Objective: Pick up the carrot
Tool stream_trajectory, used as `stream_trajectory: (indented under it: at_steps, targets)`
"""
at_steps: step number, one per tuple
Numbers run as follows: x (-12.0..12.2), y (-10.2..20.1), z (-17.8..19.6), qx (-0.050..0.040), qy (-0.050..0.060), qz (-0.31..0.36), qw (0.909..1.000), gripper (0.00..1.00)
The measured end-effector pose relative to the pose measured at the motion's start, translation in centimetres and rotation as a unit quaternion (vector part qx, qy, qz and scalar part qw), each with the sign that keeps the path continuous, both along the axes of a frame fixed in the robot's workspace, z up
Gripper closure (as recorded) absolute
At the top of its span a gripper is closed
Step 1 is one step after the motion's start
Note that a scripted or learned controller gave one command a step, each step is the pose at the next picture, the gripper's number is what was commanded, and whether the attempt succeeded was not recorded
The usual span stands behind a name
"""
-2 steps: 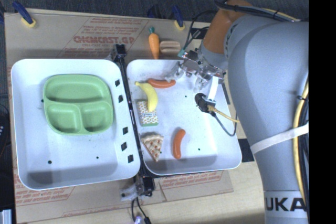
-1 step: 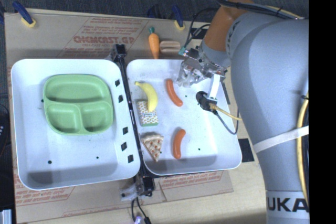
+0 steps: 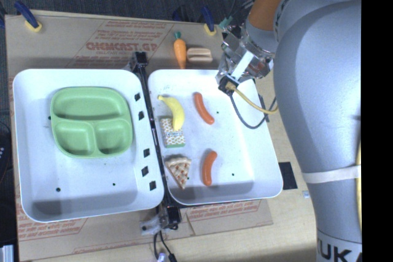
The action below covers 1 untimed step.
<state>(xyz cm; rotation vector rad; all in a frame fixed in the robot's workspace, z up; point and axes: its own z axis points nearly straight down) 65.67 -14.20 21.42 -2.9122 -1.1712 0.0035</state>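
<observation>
White bins, side by side. Left bin point(image 3: 31, 150): one green divided plate point(image 3: 92, 121). Right bin point(image 3: 245, 150): banana point(image 3: 174, 110), sausage point(image 3: 204, 108), second sausage point(image 3: 209, 167), small packet point(image 3: 172, 132), pizza wedge point(image 3: 179, 170). Carrot point(image 3: 179, 52) lies outside both, on the cardboard point(image 3: 92, 40) behind the right bin, just beside a bun point(image 3: 199, 56). My hand point(image 3: 233, 63) hangs over the right bin's far corner, apart from the carrot; released or clenched, I cannot tell.
</observation>
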Motion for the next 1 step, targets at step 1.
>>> stream_trajectory:
  at_steps: [1]
  targets:
    - [0.0, 0.11, 0.96, 0.001, 0.002, 0.005, 1.0, 1.0]
